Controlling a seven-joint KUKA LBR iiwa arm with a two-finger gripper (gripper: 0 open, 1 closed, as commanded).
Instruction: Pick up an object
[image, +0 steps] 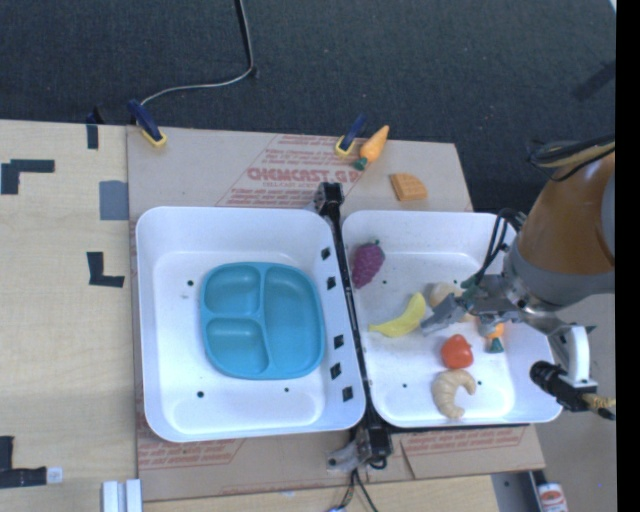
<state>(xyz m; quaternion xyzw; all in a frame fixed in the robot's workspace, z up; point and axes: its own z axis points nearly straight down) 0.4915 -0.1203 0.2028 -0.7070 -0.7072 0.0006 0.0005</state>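
claw (447, 312) | low in right bin (500, 405) | beside banana (400, 320) | holding nothing visible

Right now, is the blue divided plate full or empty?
Empty. The blue divided plate in the left bin shows bare compartments; the toy foods lie in the right bin.

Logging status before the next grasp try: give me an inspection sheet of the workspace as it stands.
Surface: cardboard-covered bench bearing two shallow white plastic bins, left and right.
Job's things: right bin holds purple grape bunch, yellow banana, red tomato, tan croissant.
Clutter: blue divided plastic tray in left bin; orange toy piece on cardboard.
Grippers: pincer low in right bin, beside banana; grip state unclear.
Cables: black cable across dark floor.
Surroundings: blue-yellow clamps.
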